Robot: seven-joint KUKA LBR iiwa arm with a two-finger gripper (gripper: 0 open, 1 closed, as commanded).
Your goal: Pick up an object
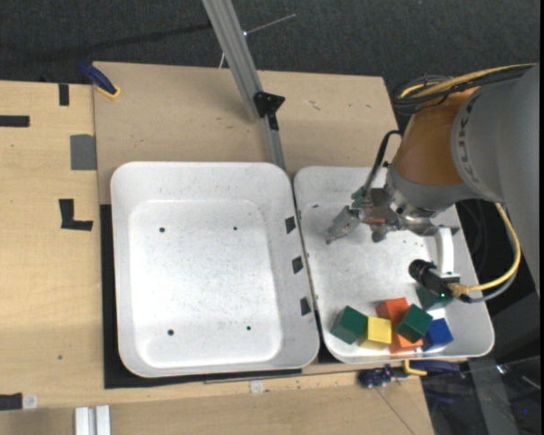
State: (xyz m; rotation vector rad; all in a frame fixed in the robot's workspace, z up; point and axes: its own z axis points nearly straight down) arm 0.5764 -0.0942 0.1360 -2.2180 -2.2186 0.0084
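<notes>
Blocks [390, 324] sit bunched in the near corner of the right bin [344, 252]: dark green cube [349, 323] on the left of the bunch, yellow cube [378, 332] touching it, orange block [394, 311] just behind, a 2nd green one [417, 320] and a blue one [438, 333] toward the bin's right wall. Prob. they ended up there because the bin floor is shallow w/ curved walls, so loose cubes crowd into the corner and lean on each other. None looks lifted.

Gripper [363, 225] hangs over the far half of that bin, well apart from the cluster, above bare speckled floor. Jaws look spread, one prong pointing toward the divider betw. the bins, nothing between them, so released. Wrist w/ orange band [426, 152] sits behind it, arm coming in from the right, which explains the slanted approach.

Left bin [136, 198] lies beside it on the surface [181, 107], walls touching or nearly so at the middle.

Judgement: pick not yet begun. Next move needs travel toward the near corner, then descent onto an outer cube. Dark green or blue seem easiest since each has a free side. Risk: tight packing leaves little room for a jaw betw. neighbours, and the bin wall may block one side.
</notes>
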